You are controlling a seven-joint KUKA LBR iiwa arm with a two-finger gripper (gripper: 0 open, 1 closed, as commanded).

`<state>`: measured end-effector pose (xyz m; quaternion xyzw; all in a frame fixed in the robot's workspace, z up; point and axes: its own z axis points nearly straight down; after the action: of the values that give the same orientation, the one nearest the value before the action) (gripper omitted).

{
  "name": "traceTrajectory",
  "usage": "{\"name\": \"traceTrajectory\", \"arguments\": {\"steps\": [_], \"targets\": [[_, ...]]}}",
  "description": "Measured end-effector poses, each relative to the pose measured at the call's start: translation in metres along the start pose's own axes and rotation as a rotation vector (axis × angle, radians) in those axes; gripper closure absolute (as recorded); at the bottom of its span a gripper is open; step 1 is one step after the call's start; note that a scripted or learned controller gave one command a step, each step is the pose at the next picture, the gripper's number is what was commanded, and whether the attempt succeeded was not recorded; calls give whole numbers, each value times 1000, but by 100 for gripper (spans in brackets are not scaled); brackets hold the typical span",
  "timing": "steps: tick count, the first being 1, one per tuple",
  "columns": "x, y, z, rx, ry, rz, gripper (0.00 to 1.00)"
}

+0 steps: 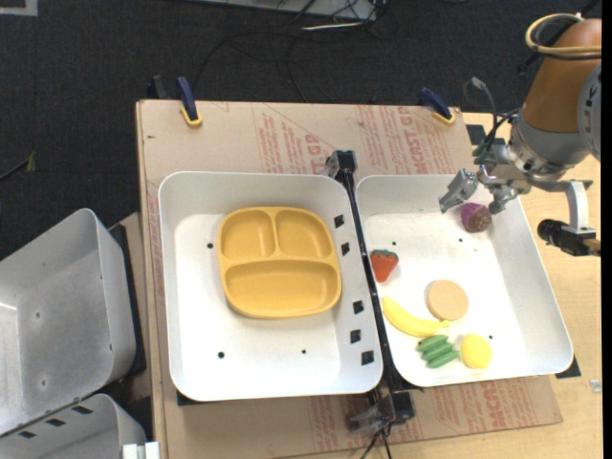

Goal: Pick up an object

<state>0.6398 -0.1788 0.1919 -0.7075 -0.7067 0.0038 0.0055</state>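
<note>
On the table's right bin (535,285), open jaws (475,197) straddle a purple fruit (475,218) near the far edge, gripping nothing; it could roll free as they close.

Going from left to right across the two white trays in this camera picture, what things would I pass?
Yellow divided plate → strawberry → banana → round tan cookie → purple fruit, with the gripper just above it. The green beans and the lemon overlap the banana and cookie sideways, so I leave them out.
</note>
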Motion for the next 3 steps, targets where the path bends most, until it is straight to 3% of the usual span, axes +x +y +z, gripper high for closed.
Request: {"name": "traceTrajectory", "arguments": {"steps": [1, 3], "targets": [[0, 3, -8, -14, -3, -3, 0], [-1, -4, 82, -9, -2, 0, 0]]}}
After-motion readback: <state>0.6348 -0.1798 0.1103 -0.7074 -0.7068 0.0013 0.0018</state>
